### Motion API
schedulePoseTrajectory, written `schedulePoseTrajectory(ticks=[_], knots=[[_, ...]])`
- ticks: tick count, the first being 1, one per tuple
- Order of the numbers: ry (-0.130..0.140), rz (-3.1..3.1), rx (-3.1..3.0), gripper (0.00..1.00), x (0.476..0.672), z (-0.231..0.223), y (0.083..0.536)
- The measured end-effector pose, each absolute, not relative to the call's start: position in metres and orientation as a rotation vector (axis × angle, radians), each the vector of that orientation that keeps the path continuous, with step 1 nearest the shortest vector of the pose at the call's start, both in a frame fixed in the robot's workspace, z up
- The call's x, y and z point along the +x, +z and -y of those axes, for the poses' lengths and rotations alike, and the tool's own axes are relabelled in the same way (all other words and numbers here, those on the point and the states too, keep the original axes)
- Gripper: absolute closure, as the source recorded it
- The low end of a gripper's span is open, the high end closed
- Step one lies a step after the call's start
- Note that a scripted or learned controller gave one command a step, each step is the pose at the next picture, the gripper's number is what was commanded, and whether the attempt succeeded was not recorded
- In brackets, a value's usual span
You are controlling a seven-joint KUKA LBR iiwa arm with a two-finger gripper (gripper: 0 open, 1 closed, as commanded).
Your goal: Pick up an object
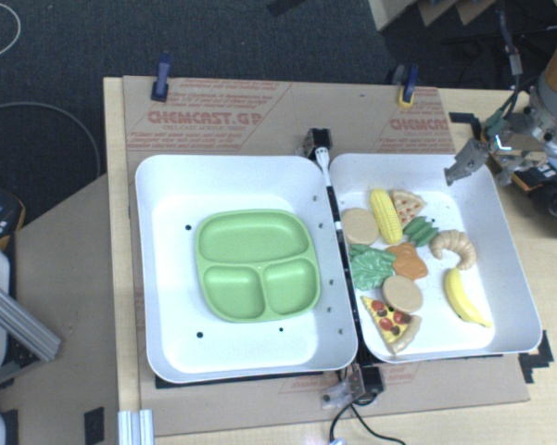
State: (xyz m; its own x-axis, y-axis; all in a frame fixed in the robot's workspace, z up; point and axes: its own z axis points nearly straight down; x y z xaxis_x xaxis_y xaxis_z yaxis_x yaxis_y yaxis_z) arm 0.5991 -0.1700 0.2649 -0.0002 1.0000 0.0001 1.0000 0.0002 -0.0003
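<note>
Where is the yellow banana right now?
The banana lies in the right bin, near its right wall toward the front edge. It sits just below the croissant and to the right of the round cookie.

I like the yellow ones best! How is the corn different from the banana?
The corn is bumpy with rows of kernels; the banana is smooth. The corn is straight, the banana curved. The corn lies near the bin's far end, touching a round tan piece; the banana lies apart near the right wall. Both are yellow toy food in the right bin.
</note>
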Motion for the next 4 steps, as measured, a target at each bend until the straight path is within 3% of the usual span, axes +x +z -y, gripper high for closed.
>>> schedulePoseTrajectory(ticks=[1,2,3,4], knots=[[0.01,2.216,-2.204,0.0,0.585,0.098,0.102],[-0.002,2.222,-2.223,1.0,0.59,0.103,0.122],[-0.003,2.224,-2.217,1.0,0.537,0.066,0.189],[-0.025,2.236,-2.226,1.0,0.5,0.029,0.396]])
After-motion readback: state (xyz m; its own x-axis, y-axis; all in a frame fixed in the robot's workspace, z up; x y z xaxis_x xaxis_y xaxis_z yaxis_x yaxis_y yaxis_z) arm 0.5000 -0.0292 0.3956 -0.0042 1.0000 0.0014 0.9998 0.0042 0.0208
